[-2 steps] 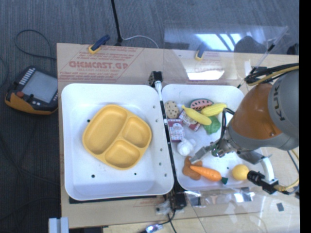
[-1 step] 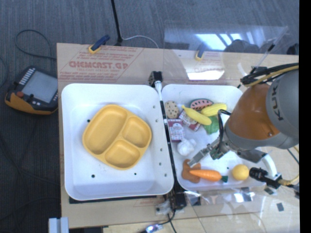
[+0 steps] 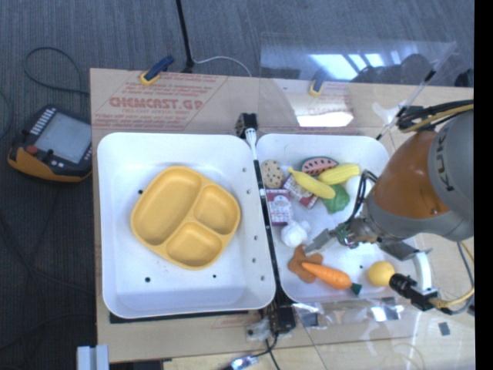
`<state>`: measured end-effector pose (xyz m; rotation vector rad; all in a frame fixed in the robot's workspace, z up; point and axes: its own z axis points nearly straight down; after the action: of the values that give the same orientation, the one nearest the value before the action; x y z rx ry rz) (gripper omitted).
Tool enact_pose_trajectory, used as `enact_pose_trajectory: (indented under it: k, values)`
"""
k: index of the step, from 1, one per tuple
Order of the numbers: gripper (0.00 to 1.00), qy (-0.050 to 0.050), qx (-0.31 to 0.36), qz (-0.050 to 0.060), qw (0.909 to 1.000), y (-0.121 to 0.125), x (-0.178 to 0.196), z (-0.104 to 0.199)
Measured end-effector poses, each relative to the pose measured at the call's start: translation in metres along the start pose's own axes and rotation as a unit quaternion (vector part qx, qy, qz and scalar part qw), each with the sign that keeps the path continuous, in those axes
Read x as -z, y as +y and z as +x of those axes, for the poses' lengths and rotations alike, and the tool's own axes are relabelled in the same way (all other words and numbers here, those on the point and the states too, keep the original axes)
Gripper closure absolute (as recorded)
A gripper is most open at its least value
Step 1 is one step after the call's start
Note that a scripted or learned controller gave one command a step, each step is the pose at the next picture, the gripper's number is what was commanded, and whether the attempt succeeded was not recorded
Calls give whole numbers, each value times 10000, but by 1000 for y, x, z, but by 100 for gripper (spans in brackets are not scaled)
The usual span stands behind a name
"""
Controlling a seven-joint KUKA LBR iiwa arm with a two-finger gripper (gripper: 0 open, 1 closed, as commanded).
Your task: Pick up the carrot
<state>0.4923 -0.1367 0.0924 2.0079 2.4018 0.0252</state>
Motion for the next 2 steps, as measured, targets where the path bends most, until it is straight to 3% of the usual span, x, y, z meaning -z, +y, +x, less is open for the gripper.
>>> enact_pose_trajectory:
  k: [1,2]
  values:
    - [0,-85,1696,-5,9855,5,0,33]
    - [0,5,1158,0,9933,-1,0,-4]
